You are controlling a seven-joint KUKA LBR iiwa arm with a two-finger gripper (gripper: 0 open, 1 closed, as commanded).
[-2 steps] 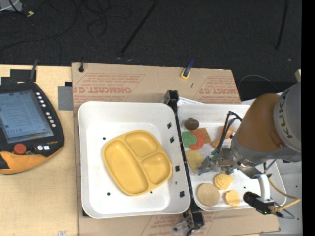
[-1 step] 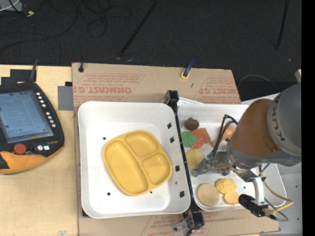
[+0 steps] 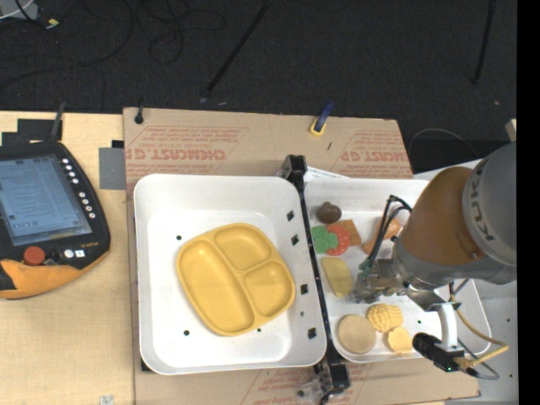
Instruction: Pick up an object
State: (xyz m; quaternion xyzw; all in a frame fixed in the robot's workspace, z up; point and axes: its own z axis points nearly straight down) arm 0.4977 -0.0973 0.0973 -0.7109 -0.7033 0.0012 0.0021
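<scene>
As the pick in the right-hand bin comes to its decisive point, the pale yellow, oblong slab of toy food (image 3: 337, 276) lies on the bin floor with its long axis running roughly from the bin's far side toward its near side, close to the black divider (image 3: 308, 251) between the two trays. The dark two-finger gripper (image 3: 368, 287) stands just to the slab's right, touching or almost touching its edge, so the slab lies to the left of the tool and slightly farther from the camera's near edge. Whether the gripper is wide or narrow cannot be told from this angle, and nothing is seen held.

Around it, a green and red ridged toy (image 3: 327, 240) and a small brown lump (image 3: 328, 213) sit beyond the slab, while a knobbly yellow corn-like piece (image 3: 385, 315), a cream-coloured round disc (image 3: 356, 334) and a small yellow chunk (image 3: 400, 340) lie nearer. The grey arm with its orange band (image 3: 447, 222) reaches in from the right. In the left white bin (image 3: 160, 201) rests a yellow three-compartment plastic plate (image 3: 234, 277). A control pendant with a screen (image 3: 46, 222) lies on the bench at far left.
</scene>
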